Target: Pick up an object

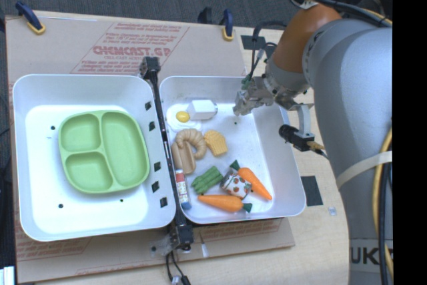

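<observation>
1. Our gripper [241, 108] hovers over the right bin's [283, 163] far corner; we cannot tell its fingers' state.
2. The white block [202, 109] lies just left, long axis crosswise.

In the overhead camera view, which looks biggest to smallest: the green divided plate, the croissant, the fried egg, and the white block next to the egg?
1. Green divided plate, by far the largest.
2. Croissant.
3 and 4. White block and fried egg look much alike in size; the block seems slightly larger, but that is too close to rank firmly.
</observation>
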Controlling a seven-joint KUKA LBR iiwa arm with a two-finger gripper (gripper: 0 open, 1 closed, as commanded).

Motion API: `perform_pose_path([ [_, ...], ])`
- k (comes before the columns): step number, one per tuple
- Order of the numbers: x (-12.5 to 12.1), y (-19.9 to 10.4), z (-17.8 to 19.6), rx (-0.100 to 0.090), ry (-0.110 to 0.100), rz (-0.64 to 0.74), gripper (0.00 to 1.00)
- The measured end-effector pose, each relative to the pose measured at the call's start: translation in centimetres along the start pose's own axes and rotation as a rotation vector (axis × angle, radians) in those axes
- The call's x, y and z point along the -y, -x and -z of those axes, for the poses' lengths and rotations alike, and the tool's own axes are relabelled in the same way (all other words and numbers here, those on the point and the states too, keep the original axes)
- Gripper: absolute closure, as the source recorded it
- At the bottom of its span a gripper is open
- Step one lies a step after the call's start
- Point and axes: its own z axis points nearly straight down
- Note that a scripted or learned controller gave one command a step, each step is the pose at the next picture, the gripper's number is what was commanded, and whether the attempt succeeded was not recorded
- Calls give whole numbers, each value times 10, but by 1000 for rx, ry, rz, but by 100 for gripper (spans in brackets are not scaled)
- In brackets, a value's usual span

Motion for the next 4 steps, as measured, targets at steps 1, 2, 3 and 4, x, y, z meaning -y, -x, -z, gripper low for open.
perform_pose_path([
  [1,0,0,0,0,0,1,0],
  [2,-10,-83,30,-1,1,-5,0],
  [3,-11,-158,90,-2,2,-6,0],
  [4,14,-111,-11,0,-3,-7,0],
])
